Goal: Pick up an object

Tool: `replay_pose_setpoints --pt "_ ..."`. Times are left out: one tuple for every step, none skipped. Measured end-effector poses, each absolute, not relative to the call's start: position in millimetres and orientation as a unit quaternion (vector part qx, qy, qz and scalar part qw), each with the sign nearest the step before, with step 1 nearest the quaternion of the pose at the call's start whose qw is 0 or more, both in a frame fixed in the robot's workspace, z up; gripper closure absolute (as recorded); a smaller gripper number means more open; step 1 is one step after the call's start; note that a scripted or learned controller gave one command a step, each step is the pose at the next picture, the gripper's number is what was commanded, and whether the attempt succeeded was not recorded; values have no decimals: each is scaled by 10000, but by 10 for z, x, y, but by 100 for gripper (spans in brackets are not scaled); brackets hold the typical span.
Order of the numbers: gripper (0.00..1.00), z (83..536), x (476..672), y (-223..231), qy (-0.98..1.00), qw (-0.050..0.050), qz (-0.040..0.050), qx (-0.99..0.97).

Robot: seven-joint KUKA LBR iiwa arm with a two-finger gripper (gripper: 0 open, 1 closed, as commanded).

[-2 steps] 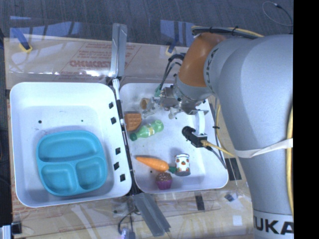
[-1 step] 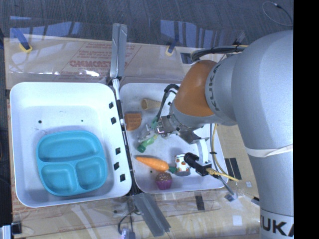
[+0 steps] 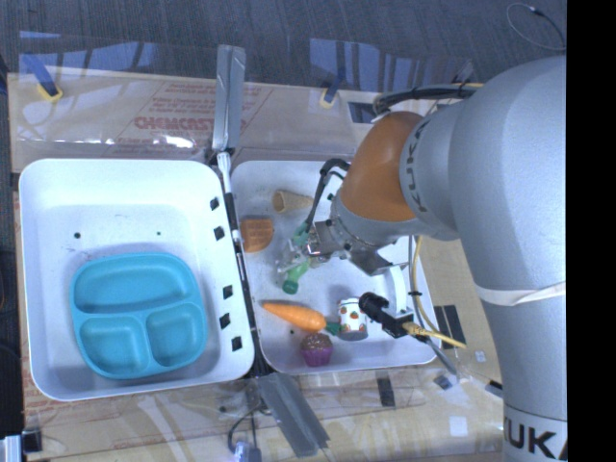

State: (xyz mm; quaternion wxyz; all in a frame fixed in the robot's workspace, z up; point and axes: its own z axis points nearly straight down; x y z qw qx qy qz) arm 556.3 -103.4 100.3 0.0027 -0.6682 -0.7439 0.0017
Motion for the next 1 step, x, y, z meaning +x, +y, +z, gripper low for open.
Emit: replay_pose_setpoints --pt "100 1921 5965 -296 -7225 9 1 -6913"
